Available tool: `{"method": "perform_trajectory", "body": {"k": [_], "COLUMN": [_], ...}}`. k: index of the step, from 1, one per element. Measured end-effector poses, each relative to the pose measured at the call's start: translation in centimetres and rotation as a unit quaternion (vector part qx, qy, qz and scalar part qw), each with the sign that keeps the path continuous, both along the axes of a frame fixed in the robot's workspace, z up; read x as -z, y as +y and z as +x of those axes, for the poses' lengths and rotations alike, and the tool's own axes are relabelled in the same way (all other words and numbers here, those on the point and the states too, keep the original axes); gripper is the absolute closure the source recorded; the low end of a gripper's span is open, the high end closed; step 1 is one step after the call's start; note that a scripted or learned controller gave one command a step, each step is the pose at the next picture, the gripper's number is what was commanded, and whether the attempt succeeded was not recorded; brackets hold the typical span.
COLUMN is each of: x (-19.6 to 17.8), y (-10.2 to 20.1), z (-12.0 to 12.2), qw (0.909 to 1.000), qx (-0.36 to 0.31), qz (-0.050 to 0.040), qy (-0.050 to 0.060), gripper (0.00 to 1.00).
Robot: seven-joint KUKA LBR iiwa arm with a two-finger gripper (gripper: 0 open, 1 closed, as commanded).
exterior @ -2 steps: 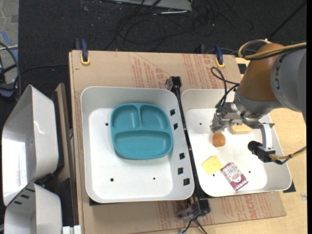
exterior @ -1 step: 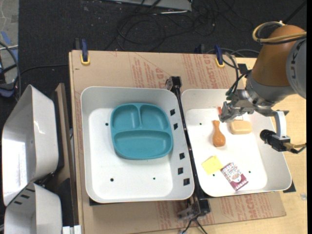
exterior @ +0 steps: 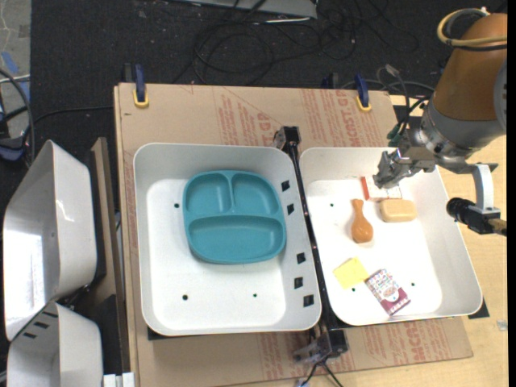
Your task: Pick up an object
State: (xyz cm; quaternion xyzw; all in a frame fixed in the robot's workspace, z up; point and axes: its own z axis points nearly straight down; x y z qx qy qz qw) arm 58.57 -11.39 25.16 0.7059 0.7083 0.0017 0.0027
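The right bin [exterior: 455,240] holds an orange drumstick-shaped toy [exterior: 361,221], a tan bread-like block [exterior: 397,210], a yellow square sponge [exterior: 350,272] and a small patterned packet [exterior: 388,290]. A thin red strip [exterior: 364,189] lies near the bin's back. My gripper [exterior: 389,172] hangs over the back of the right bin, just above and behind the tan block, touching none of the objects. I see nothing between its fingers.
The left bin [exterior: 153,240] holds a teal divided plate [exterior: 235,216]. Black dividers [exterior: 300,216] run between the bins. Clamps [exterior: 141,91] sit on the board's back edge. White tubs [exterior: 40,240] stand at the far left.
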Motion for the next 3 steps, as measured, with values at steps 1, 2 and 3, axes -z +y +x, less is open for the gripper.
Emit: {"method": "perform_trajectory", "body": {"k": [1,2,3], "x": [-0.1,0.2,-0.3], "y": [4.9,11.4,16.9], "z": [0.7,0.7,0.3], "qw": [1.0000,1.0000,1.0000], "qx": [-0.002,-0.003,-0.003], "qz": [0.0013,0.0019,0.0017], "qy": [0.002,0.003,0.003], "gripper": [1.00,1.00,1.00]}}
